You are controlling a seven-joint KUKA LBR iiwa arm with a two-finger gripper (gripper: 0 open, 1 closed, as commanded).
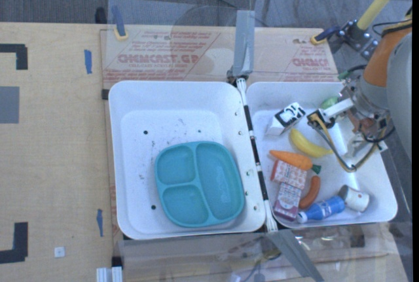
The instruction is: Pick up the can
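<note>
In the right bin's (386,209) near corner lies a pale cylinder, seemingly the can (357,198), on its side, touching a blue bottle (324,209). Farther back lie a carrot (292,159) and a banana (308,144). The claw (327,122) hangs above the banana; whether it is apart or together cannot be told.

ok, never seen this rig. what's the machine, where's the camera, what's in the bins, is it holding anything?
One camera looks down at a slant on two white bins. The grey arm with an orange band reaches in from the right; its tool hangs over the right bin. I can't tell whether it grips anything. The left bin holds a teal divided plate. The right bin holds a banana, a carrot, a blue bottle, a small black and white carton and some packets. I can't pick out a can for certain.
</note>
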